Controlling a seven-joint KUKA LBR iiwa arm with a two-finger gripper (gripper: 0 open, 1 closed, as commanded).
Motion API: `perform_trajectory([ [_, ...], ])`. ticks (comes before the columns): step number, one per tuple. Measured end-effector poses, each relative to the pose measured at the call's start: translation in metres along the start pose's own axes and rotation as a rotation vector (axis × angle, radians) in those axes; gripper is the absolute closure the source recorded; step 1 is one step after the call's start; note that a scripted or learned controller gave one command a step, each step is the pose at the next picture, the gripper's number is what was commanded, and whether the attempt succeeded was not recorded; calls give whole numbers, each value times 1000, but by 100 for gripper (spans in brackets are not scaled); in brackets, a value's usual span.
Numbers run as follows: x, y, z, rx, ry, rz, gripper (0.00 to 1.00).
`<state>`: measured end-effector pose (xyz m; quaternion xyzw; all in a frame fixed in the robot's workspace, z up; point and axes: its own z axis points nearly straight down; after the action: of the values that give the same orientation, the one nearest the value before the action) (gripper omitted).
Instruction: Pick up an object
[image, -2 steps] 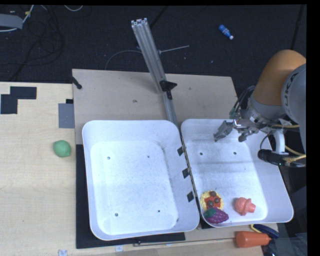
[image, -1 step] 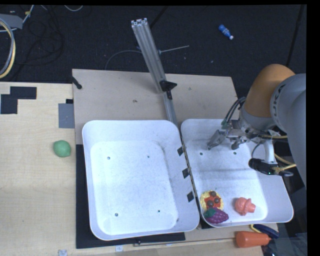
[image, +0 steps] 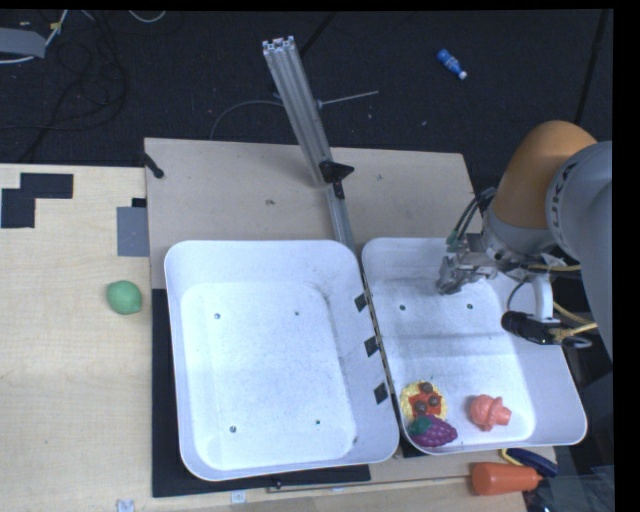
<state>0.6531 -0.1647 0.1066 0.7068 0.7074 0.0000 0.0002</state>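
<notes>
My gripper (image: 449, 283) hangs over the far part of the right bin (image: 455, 330), its fingers pointing down at the bin floor with nothing between them that I can see. Near the bin's front edge lies a yellow toy with red and dark bits (image: 423, 400), touching a purple grape-like toy (image: 434, 432). A pink-orange toy (image: 489, 411) rests to their right. These objects are well in front of the gripper.
The left bin (image: 265, 350) stands beside the right one. A green ball (image: 124, 297) lies on the wooden bench to the left. An orange object (image: 505, 478) sits outside the right bin's front edge. A metal rail (image: 305, 110) slants at the back.
</notes>
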Motion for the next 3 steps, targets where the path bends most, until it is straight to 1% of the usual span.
perform_trajectory([
  [2,-6,10,-124,-5,-1,1,100],
  [3,-6,11,-160,-3,0,2,100],
])
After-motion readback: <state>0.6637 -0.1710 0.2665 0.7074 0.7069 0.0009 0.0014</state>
